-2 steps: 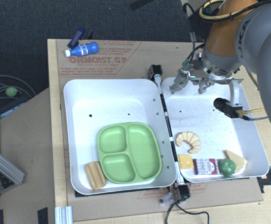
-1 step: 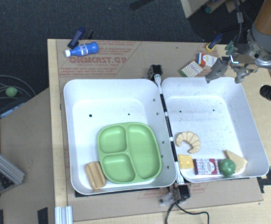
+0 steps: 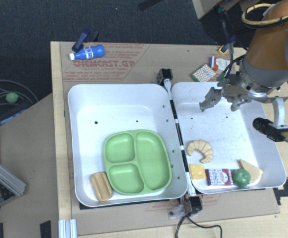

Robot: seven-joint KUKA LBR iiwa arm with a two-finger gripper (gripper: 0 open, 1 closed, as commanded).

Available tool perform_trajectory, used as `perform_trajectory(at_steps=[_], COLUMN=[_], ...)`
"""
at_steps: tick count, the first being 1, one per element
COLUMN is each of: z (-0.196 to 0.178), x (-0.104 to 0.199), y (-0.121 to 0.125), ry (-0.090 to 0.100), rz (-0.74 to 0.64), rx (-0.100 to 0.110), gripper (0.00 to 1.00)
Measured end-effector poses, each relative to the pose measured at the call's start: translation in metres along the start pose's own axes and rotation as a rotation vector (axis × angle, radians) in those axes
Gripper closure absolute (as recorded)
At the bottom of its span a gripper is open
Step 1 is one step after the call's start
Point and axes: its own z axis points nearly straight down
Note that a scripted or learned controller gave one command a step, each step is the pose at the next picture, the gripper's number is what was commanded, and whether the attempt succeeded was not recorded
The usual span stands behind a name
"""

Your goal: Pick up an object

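In the right bin [image 3: 263, 148], a croissant [image 3: 201, 150] lies near the left wall. Along the front wall sit a yellow cheese block [image 3: 197, 171], a red and white carton [image 3: 218, 177], a green ball [image 3: 242, 178] and a pale cheese wedge [image 3: 252, 168]. My gripper [image 3: 220, 103] hangs over the back part of this bin, well behind the croissant. Its fingers [image 3: 207, 102] are spread open with nothing between them.
The left bin [image 3: 84, 113] holds a green divided plate [image 3: 135, 161] and a tan wafer [image 3: 101, 186] at its front left corner. A blue and white bottle [image 3: 87, 52] lies on the bench behind the bins. Small cards [image 3: 204, 73] lie behind the right bin.
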Motion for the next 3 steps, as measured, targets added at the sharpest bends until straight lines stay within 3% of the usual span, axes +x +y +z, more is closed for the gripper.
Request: perform_trajectory(at_steps=[1, 2, 3], z=[0.011, 0.061, 0.053], x=[-0.103, -0.036, 0.014], y=[-0.024, -0.074, -0.087], ry=[-0.003, 0.001, 0.001], rz=[0.004, 0.000, 0.000], rx=[-0.001, 0.001, 0.000], gripper=[0.00, 0.00, 0.00])
